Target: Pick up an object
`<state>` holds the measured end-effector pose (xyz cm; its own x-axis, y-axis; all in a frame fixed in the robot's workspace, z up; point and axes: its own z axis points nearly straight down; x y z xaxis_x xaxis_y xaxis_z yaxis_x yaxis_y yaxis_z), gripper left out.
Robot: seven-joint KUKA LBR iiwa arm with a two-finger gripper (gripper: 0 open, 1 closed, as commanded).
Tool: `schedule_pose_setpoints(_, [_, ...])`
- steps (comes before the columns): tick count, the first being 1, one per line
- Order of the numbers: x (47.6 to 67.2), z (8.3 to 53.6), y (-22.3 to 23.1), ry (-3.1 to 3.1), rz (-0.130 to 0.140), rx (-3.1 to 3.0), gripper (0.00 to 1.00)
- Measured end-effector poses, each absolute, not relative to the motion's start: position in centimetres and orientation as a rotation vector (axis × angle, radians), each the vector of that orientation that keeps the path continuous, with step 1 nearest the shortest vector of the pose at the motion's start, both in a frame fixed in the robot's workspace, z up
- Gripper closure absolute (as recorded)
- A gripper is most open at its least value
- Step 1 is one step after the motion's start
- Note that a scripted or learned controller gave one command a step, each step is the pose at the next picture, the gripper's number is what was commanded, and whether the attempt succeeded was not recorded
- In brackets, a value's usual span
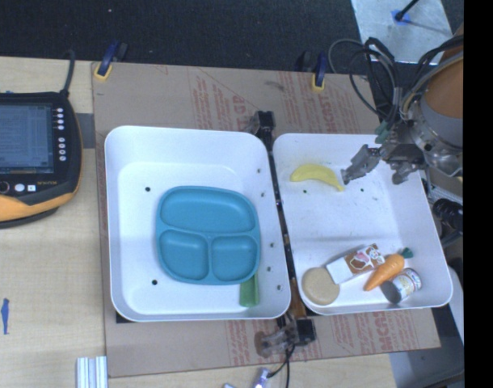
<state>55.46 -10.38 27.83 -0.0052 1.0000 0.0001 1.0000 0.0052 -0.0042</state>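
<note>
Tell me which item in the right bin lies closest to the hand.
The yellow banana: it lies alone at the bin's far end beside the hand; the other items cluster at the near end.

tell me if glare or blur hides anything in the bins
Camera view: lighting is even and soft, and the white bin walls look bright but not blown out; the blue tray and banana read clearly; the gripper is slightly soft-edged; the small can by the carrot is too small to read.
</note>
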Motion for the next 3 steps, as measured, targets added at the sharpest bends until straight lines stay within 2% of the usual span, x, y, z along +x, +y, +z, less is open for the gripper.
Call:
schedule_pose_setpoints(1, [61.4,17.0,-10.9,-2.226,0.010,-2.212,0.00])
schedule_pose_setpoints(2, [66.0,10.2,-11.0,-2.233,-0.009,-2.217,0.00])
schedule_pose_setpoints(3, [66.1,11.5,-11.3,-2.237,-0.003,-2.217,1.00])
